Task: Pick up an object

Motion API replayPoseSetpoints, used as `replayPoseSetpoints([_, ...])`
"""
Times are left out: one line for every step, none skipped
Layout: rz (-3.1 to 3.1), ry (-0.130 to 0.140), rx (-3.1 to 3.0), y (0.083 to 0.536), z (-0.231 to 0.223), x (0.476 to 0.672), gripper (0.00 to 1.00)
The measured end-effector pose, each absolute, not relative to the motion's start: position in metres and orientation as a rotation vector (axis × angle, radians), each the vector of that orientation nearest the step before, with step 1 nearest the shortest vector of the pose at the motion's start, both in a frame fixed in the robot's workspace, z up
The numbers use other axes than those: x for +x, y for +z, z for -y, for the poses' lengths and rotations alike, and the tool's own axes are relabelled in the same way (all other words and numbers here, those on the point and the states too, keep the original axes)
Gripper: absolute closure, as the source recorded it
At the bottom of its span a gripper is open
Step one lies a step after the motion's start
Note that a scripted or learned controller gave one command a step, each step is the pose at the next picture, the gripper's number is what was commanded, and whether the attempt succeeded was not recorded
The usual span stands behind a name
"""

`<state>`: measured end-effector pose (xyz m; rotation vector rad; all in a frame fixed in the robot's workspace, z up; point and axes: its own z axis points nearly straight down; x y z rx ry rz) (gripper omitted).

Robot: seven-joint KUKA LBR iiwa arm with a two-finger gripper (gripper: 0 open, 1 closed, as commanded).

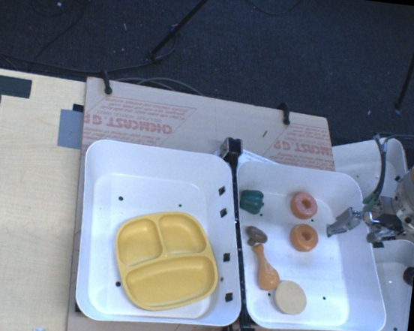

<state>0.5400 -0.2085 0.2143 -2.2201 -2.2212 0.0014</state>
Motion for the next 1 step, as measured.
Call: replayPoseSetpoints([2.215, 0.006, -2.215, 0.1503, 0.2049, 0.5363, 0.00])
